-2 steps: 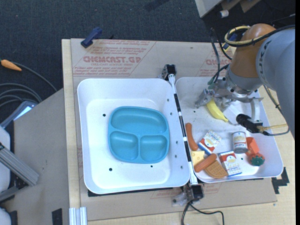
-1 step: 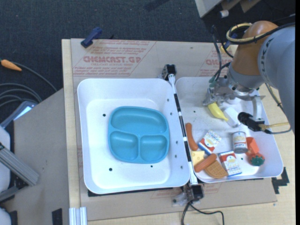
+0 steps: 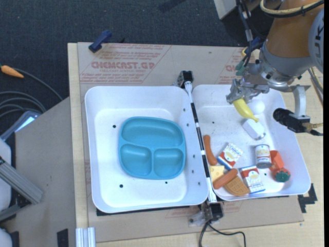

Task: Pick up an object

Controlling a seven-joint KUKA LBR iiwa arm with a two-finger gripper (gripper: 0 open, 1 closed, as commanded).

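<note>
My hand [image 3: 242, 98] sits in the right bin [image 3: 295, 181], toward its twelve o'clock end, and a yellow toy banana [image 3: 244, 109] hangs from it at a slant; its upper end seems to be between my fingers, so I judge the hand closed on the banana, though the fingertips are hard to make out. The banana's lower tip points toward five o'clock, just above a small white cylinder [image 3: 254, 130]. It looks like a light, stiff plastic piece with a smooth, curved skin, so held by one end it could swivel or slip out; a hold nearer its middle, across the narrow thickness, would be surer. The rest of the clutter lies at the six o'clock end of this bin: a long orange-red sausage [image 3: 208, 149], a small can [image 3: 262, 155], a toy carrot [image 3: 278, 165], two little printed cartons [image 3: 253, 178] and a waffle-like biscuit [image 3: 237, 187]. In the left bin [image 3: 97, 138] rests a blue divided plate [image 3: 152, 147], well apart from the banana. Both bins stand on the surface [image 3: 128, 60].
</note>
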